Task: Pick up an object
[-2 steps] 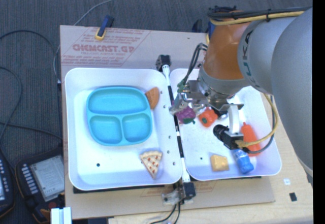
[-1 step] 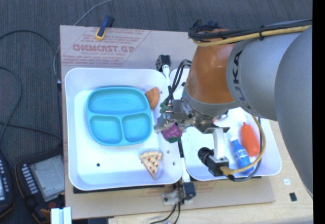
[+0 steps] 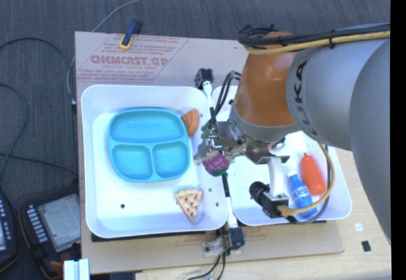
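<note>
End effector (image 3: pixel 212 153) hung over the bins' shared rim, grip state indiscernible; purple object (image 3: pixel 217 162) just beneath. Pickup unconfirmed, lift apparently remained.

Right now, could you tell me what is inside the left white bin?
The left white bin holds a blue divided plate, a pizza slice and an orange piece by its right wall. Whatever lies under the plate is hidden.

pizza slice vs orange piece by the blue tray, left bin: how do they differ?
The pizza slice is tan with red spots; the orange piece is plain orange. The pizza slice is a triangle pointing toward the bin's near wall; the orange piece is a rounded wedge. The pizza slice lies apart, below the blue tray; the orange piece sits against its upper right corner. Both lie in the left bin.
</note>
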{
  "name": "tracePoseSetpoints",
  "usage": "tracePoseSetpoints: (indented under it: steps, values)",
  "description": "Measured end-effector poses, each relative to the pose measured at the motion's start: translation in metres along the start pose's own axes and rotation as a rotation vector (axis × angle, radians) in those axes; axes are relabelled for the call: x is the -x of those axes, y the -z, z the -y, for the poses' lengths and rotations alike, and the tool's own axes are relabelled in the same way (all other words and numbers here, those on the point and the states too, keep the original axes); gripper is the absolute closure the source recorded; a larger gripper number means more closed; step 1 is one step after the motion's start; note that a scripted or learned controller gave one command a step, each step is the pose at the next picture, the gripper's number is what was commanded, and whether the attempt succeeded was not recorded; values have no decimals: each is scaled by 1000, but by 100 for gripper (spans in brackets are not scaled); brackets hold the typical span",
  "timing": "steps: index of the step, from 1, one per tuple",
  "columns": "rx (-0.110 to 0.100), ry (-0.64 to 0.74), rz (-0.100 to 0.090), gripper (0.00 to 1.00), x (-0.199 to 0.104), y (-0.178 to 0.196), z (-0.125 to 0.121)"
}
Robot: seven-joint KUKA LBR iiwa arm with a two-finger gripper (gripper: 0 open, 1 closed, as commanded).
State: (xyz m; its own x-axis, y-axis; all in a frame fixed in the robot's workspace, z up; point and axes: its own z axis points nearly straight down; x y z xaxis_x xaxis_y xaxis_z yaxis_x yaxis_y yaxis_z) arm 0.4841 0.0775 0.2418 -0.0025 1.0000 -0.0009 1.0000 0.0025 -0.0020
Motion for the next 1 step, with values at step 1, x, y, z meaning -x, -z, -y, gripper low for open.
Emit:
tracePoseSetpoints:
  steps: [1]
  values:
    - [0,0,1,100,0,10,-1]
